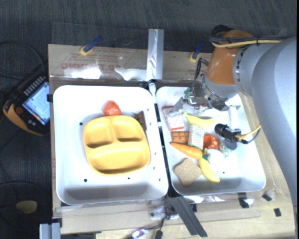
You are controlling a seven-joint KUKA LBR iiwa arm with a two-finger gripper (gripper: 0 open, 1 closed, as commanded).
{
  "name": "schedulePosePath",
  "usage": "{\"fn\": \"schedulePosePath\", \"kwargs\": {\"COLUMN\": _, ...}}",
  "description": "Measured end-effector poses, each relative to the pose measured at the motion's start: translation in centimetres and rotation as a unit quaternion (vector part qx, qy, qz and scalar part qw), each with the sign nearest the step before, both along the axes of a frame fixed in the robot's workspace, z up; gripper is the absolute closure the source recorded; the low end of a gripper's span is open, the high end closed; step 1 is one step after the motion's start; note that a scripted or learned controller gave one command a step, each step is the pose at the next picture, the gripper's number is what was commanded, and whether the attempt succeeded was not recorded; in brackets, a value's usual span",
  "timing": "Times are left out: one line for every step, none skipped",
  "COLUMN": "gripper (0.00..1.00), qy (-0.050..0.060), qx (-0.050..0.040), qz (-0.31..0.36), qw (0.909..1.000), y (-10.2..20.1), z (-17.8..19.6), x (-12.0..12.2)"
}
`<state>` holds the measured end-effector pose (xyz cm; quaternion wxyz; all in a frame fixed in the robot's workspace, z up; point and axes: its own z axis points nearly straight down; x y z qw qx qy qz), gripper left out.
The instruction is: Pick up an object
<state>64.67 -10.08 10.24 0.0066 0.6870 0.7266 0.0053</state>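
**Hovering above the yellow plastic banana**

My gripper (198, 97) hangs at the right white bin's (249, 178) far end; whether it is spread, I cannot tell. The yellow plastic banana (199, 119) lies just nearer, its length running left-right.

A robotics lab: a wooden bench (114, 59) with two white bins (65, 183) stands on dark carpet, a teach pendant (32, 103) and cables lying at left of frame
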Motion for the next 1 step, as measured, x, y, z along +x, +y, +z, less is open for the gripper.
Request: {"fn": "schedulePosePath", "kwargs": {"gripper": 0.00, "qy": -0.006, "qx": 0.0003, "qz": -0.016, "qw": 0.9998, "y": -0.87, "z": -0.50, "x": -4.10}}
